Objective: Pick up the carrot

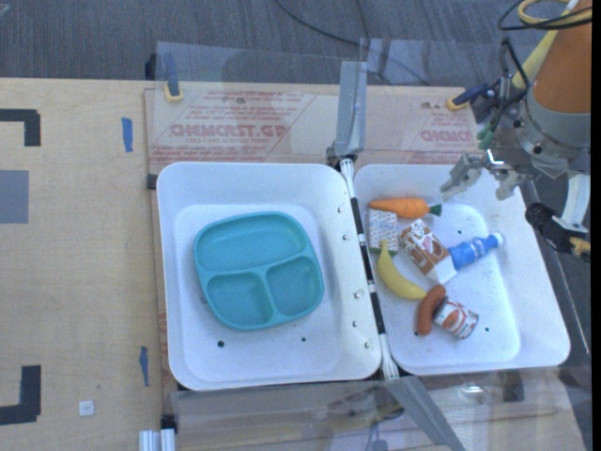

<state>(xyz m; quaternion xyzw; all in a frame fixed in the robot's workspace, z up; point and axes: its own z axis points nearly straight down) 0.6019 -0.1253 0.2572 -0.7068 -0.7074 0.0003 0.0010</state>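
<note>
Surface: pale wooden bench (75, 280) under a fixed overhead camera, bearing two shallow white plastic bins side by side.
Left bin (178, 346): contains a teal plastic tray with three compartments (259, 270).
Right bin (535, 336): contains the orange tapered carrot with a green stub end (401, 208), lying roughly level near the far rim, close to the divider between the bins.
Neighbouring items: small white printed carton (381, 225) just beside the carrot on the near side; brown and white packet (424, 248); blue and white bottle (472, 250); yellow banana (398, 277); brown sausage (430, 309); small red and white can (456, 319).
Gripper (481, 177): two metal fingers spread apart, holding nothing, positioned over the far right part of the right bin, near the carrot's green end but clear of it.
Step in hand: judged as approach; no grasp made.
Next move: shift the gripper toward the divider, centre over the carrot body, set the fingers across its short axis, descend, close. Avoid catching the carton.
</note>
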